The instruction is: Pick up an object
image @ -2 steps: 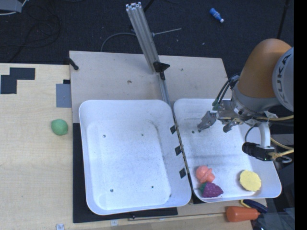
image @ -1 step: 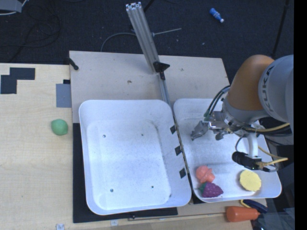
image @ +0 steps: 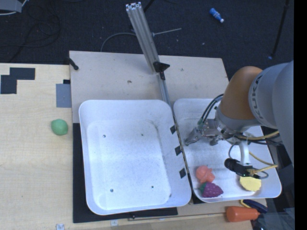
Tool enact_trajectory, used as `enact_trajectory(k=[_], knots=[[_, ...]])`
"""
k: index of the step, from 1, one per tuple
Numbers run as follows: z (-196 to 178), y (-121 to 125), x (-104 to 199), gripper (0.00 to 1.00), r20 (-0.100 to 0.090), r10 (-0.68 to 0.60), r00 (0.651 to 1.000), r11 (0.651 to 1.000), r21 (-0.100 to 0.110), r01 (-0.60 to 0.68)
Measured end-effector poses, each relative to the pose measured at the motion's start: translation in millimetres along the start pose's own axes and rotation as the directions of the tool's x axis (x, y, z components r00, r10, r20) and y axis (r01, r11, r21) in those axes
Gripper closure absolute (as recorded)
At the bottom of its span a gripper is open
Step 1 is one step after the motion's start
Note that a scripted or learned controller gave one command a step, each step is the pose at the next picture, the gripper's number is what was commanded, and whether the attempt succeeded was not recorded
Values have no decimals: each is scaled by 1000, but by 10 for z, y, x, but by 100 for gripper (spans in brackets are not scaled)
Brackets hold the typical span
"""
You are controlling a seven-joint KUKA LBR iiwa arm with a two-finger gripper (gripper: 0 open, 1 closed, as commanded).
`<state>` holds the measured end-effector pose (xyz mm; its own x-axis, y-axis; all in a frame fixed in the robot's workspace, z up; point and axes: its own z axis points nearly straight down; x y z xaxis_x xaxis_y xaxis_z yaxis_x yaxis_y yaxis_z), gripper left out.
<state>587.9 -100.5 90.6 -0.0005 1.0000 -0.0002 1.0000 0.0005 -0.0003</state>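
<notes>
Two shallow white plastic bins (image: 96, 111) were set side by side on the tabletop (image: 29, 147). A round green ball (image: 59, 127) lay left of them; an orange-pink lump (image: 205, 173), a purple grape cluster (image: 211, 190) and a yellow piece (image: 250, 183) lay at the right bin's (image: 184, 107) near end.

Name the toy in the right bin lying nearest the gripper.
The orange-red toy, below the gripper. The purple grape bunch and the yellow piece lie farther away.

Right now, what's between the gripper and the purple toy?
In the camera view, the orange toy lies between the gripper and the purple toy.
</notes>
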Motion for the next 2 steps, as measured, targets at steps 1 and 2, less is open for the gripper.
enact_trajectory(k=[1, 2], knots=[[-123, 7, -12, 100, 0, 3, 1000, 1000, -3, -3], [-703, -23, 59, 100, 0, 1, 1000, 1000, -5, -1]])
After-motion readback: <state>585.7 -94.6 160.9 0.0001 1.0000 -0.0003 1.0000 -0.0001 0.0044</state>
